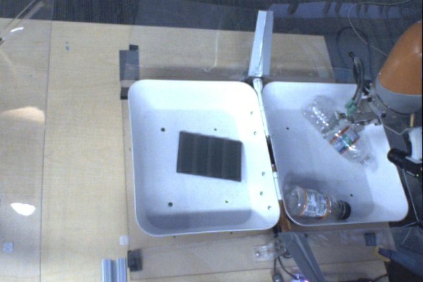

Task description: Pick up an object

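Gripper (353, 117): low in the right bin (396, 203), at its far right part, at the end of the grey arm (402, 86) with its orange band; whether it is apart or together cannot be told, the tips being lost against the plastic beneath. Clear bottle (334, 132): crumpled, lying slantwise directly under and beside the gripper, apparently touching it, label end toward the near right. Second bottle (316, 203): dark cap, lying on its side near the front wall of the same bin, well apart from the gripper, nearer the camera. Dark ribbed rectangular pad (209, 156): flat in the left bin (149, 115), far left of the gripper. Both bins rest on the wooden desk (73, 142).
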`<state>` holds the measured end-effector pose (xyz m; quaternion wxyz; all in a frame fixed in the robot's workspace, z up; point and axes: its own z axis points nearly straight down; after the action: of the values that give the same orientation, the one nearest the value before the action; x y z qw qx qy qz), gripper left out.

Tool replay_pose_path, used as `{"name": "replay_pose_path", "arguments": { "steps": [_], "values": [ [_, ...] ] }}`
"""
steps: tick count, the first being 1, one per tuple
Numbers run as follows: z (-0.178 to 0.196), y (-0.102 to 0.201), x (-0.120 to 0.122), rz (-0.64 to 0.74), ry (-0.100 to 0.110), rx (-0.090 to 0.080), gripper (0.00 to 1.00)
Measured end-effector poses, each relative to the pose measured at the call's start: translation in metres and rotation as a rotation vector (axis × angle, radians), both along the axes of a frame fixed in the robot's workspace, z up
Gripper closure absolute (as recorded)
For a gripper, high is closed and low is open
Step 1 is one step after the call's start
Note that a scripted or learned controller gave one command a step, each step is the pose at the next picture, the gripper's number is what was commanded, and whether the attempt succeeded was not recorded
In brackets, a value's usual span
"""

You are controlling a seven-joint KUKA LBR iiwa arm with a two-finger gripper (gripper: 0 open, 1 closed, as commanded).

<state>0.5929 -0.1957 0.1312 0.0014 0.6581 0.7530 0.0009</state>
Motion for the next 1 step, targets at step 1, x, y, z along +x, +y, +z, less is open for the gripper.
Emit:
{"name": "replay_pose_path", "arguments": {
  "steps": [1],
  "values": [
    [-0.0432, -0.0081, 0.0301, 0.18, 0.011, 0.005, 0.0]
  ]
}}
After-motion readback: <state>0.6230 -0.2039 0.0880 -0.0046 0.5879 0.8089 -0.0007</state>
